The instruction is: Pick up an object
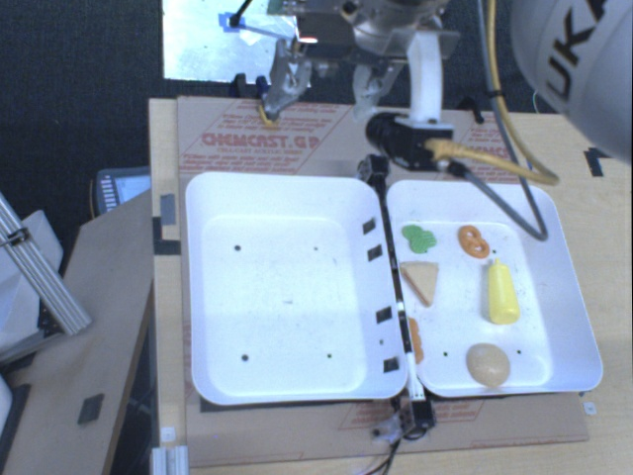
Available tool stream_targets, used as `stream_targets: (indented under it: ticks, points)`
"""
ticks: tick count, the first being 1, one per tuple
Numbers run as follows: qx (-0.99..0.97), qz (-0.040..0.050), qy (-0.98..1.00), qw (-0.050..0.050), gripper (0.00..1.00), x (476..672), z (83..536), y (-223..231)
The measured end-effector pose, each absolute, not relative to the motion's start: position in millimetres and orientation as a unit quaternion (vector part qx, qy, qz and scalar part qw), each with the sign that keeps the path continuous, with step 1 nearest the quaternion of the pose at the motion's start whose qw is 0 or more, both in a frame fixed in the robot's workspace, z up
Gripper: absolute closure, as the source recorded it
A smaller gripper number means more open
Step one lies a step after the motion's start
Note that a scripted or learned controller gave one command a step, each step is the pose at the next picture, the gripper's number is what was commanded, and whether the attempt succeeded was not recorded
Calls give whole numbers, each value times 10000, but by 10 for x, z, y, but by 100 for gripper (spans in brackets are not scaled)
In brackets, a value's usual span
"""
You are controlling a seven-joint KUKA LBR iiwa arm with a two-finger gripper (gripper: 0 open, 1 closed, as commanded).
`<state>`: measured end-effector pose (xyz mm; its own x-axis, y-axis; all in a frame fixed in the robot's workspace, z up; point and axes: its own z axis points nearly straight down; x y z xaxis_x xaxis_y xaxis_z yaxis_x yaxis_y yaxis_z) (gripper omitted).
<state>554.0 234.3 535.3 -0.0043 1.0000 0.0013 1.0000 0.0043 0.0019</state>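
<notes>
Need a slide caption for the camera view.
Claw hangs open above the bench; pretzel and mustard bottle lie in right bin.

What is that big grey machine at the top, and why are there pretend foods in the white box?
The grey thing is a robot arm. It reaches in from the right side of the picture, and at its end is a gripper, a kind of hand with two fingers. The camera sits above the bench and looks down at a slant.

On the bench are two shallow white bins. The left bin is beside the right bin, which holds small toy foods: a green piece, an orange pretzel, a sandwich wedge, a yellow bottle and a tan round piece.

The gripper hangs above the far edge of the bench, away from the toys, with its fingers spread and nothing between them.
</notes>
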Motion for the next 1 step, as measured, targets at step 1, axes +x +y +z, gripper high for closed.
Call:
stream_targets:
  ticks: [1]
  points:
    - [7056,11,7086,2,0,5540,5353,2343]
